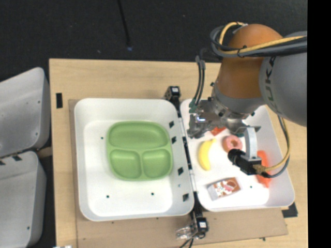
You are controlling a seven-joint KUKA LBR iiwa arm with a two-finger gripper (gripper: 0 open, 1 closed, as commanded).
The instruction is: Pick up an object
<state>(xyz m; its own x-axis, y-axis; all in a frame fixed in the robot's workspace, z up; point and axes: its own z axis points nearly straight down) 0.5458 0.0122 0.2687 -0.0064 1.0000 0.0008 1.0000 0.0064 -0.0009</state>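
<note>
Now | banana — just beside pincer | in right-hand bin

My feed is evenly lit from above; the white bins look slightly washed out, shadows faint and soft. Detail is blurry overall, and everything beyond the surface is dark.

A: Field note, the arm: broad grey casing, smooth and rounded. There is dark lettering on its flank (too cropped to read).
B: Noted. And the orange band?
A: Glossy, dome-shaped, above the wrist. Yellow and black cables loop over its top; a thin dark cable drops alongside.
B: And the gripper?
A: Silvery metal, blocky, glinting.
</note>
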